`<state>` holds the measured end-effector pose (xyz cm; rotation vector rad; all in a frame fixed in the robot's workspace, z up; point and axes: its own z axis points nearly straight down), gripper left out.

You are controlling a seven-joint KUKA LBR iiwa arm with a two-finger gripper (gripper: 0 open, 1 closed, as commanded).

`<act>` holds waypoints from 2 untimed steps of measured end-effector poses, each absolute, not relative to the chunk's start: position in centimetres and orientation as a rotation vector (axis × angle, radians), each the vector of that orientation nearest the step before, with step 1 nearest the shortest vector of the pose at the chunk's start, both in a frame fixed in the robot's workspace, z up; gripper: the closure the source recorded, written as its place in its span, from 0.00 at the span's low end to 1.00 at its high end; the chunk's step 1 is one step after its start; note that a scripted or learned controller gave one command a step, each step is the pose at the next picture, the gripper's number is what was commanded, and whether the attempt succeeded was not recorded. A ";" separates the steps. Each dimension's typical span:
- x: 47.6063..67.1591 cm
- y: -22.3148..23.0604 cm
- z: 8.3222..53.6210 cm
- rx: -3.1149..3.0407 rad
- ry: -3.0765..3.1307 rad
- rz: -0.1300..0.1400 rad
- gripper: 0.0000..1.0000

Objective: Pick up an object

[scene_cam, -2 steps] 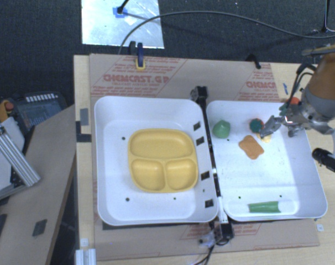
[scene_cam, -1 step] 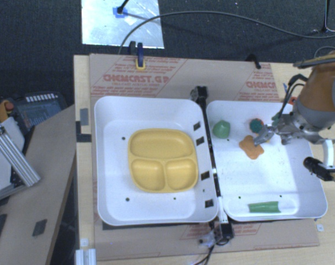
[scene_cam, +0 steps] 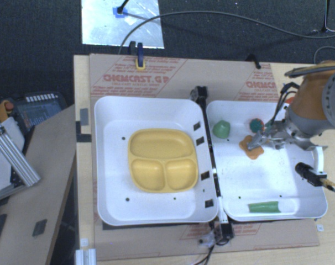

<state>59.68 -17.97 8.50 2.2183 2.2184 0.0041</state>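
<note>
End effector over orange object

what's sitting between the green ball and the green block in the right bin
Nothing: in the camera view, only bare white bin floor separates the green ball from the green block. The orange piece lies off to the side.

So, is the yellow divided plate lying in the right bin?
No, the yellow divided plate lies in the left bin, while the right bin holds the small items.
</note>
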 end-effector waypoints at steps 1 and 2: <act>59.9 -18.0 9.9 2.213 2.216 0.009 1.00; 60.0 -18.2 14.3 2.214 2.221 0.005 1.00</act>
